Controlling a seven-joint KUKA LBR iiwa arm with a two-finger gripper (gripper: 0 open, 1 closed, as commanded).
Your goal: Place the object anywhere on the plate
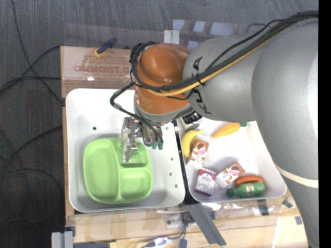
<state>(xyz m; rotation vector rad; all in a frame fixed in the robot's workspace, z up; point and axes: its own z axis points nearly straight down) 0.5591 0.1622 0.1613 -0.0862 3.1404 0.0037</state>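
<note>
— While the gripper (pixel 135 141) hangs over the green plate (pixel 103 174) in the left bin (pixel 83 112), can you see what it's meant to set down?

— Not surely. It sits just above the plate's upper right compartment, and there's a pale green smear at its tip: it could be a small piece, it could be the plate behind it. Whether the gripper is open or closed I cannot tell from where we stand.

— So the object may be over there?

— Possibly. The right bin (pixel 269 164) has a yellow banana (pixel 188 141), small printed cartons (pixel 205 182) and a green bottle (pixel 247 190) lying on its side (all toy food, by the look).

— How would those handle?

— Light, I'd guess, stiff and not fragile. The banana and bottle look smooth and rounded, so likely slippery; I'd take either across the middle, square to its length. The cartons have flat faces, a surer hold.

— And the plate?

— Glossy moulded plastic with rounded corners and three shallow wells, one long and two small. The raised ridges between them should stop a round piece rolling off.
</note>
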